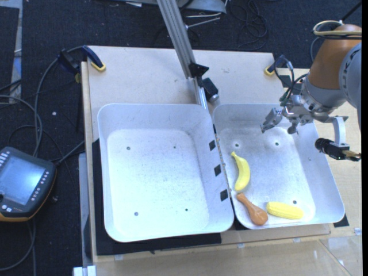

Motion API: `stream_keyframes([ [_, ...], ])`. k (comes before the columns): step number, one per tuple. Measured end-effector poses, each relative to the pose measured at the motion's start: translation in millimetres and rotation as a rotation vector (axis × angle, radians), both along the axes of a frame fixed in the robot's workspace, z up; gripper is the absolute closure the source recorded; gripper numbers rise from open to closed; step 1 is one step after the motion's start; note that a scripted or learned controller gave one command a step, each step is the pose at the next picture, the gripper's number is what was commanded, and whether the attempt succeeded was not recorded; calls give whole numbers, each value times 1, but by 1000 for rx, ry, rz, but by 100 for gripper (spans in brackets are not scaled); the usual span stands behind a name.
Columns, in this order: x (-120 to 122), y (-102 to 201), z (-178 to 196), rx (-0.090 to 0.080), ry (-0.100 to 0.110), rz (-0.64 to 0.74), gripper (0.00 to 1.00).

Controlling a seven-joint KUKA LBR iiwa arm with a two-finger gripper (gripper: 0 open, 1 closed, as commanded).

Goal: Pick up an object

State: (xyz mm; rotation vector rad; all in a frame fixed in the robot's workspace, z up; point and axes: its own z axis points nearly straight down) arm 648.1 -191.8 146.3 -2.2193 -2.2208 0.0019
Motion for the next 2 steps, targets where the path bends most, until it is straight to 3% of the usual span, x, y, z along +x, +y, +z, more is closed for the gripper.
stream_keyframes([
  [1, 0, 0, -52, 0, 0, 0, 0],
  [2, 0, 0, -40, -1, -3, 0, 100],
])
